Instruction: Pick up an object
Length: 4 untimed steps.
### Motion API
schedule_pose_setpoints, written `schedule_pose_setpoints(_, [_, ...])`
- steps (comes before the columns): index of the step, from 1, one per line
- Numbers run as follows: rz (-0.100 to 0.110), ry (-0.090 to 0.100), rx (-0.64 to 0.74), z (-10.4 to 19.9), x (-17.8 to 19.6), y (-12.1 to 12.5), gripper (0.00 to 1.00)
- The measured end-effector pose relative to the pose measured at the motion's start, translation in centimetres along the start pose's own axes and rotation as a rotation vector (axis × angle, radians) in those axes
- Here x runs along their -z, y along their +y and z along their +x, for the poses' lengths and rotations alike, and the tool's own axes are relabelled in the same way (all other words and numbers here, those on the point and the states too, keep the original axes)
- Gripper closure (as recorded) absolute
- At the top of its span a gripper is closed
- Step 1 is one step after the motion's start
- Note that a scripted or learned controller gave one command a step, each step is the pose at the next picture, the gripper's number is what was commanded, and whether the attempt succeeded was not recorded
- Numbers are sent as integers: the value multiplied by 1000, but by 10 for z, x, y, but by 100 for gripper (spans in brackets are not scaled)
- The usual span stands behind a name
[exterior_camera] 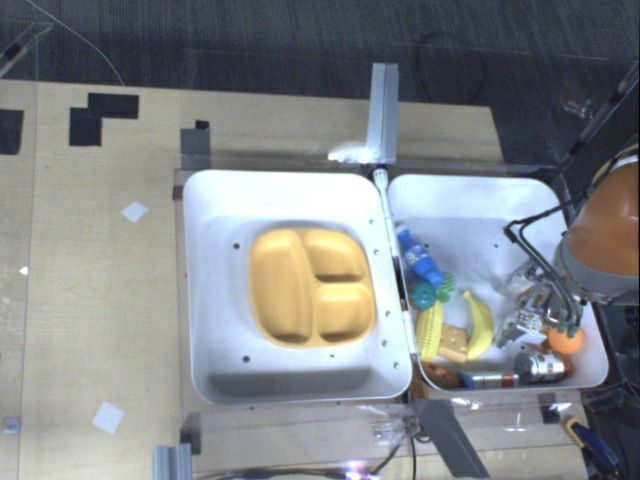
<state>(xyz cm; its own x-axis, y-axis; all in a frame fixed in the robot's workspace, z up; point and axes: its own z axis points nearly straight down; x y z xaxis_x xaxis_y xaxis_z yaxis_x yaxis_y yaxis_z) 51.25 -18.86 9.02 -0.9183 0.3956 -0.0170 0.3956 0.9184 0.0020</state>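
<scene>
Here the end effector point(527, 320) hovers beside a banana point(481, 324), no writing legible.

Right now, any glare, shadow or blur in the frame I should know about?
Camera view: glare hotspot on the metal post above the left bin; soft shadow along that bin's near wall, below the yellow tray; gripper and the small items under it in the right bin look soft and hard to separate.
</scene>
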Motion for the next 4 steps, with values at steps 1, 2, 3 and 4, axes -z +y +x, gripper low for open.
schedule_pose_setpoints(1, [0,8,137,14,33,-25,0])
schedule_pose_setpoints(2, [-1,10,-89,14,40,-23,0])
schedule_pose_setpoints(3, [-1,7,-285,-76,34,17,0])
schedule_pose_setpoints(4, [4,11,-598,0,58,19,0])
